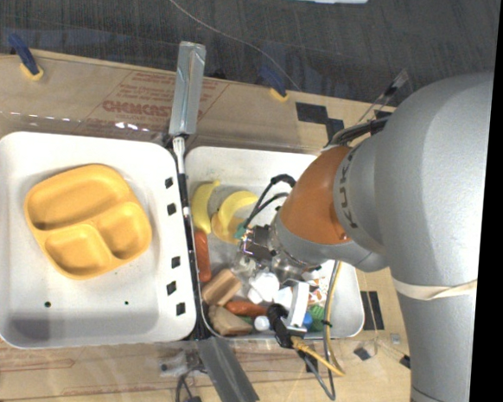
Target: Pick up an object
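Observation:
The right bin (237,162) holds a heap of toy food: a yellow banana (203,203), a yellow rounded piece (232,213), a red sausage (202,254), a tan bread piece (221,286), a red-orange piece (245,307) and a brown piece (231,325). My gripper (266,285) hangs low over the middle of this heap, just right of the bread piece. The wrist and its fittings cover the fingers. The left bin (68,329) holds a yellow divided tray (88,219).
The big grey arm (417,191) covers the right part of the right bin. A grey metal divider (186,91) stands between the bins at the back. Cardboard (113,89) lies behind them. A grey bar (225,371) juts out at the front.

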Controlling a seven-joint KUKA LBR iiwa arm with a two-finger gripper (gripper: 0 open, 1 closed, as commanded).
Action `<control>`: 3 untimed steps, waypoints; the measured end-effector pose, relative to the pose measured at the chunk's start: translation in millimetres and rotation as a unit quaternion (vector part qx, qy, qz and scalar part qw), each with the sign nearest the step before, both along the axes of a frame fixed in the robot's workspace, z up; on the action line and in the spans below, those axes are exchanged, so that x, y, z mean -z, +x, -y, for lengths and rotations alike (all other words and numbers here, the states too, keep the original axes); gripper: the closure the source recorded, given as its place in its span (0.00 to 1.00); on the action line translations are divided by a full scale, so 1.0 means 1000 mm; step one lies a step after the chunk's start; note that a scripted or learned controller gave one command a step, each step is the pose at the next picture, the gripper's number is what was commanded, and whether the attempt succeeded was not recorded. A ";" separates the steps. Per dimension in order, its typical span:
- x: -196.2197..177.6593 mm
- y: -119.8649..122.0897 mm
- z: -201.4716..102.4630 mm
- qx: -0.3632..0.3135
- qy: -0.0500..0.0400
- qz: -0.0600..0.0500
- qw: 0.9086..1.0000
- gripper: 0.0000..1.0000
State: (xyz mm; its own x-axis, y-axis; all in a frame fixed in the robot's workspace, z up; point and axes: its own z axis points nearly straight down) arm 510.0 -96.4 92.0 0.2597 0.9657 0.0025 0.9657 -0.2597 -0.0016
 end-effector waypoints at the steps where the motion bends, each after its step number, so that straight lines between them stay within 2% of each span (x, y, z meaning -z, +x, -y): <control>1: 0.000 0.000 0.001 0.001 0.000 0.000 1.000 0.00; 2: -0.008 0.072 0.008 0.193 -0.001 -0.002 0.981 0.00; 3: 0.001 -0.026 -0.003 0.160 0.000 -0.002 0.987 0.00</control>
State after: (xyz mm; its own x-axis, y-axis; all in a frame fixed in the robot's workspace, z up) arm 483.5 -93.8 91.4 0.5510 0.8345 0.0009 0.8345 -0.5510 -0.0047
